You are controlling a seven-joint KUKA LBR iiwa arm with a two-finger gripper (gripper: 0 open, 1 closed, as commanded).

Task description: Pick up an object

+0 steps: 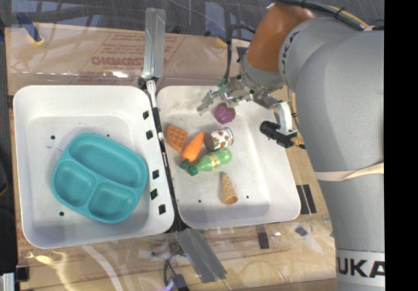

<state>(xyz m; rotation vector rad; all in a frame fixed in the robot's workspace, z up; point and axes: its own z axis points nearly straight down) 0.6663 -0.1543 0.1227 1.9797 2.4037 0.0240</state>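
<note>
The right bin holds several toy foods. A purple plum-like piece lies near its back edge. In the middle sit a waffle, an orange carrot, a small red-and-white can and a green bottle. An ice-cream cone lies closer to the front. My gripper hangs at the bin's back edge, directly over the purple piece; whether it touches the piece is unclear.
The left bin carries a teal divided plate. A metal divider stands between the bins at the back. The grey arm covers the bench's right side.
</note>
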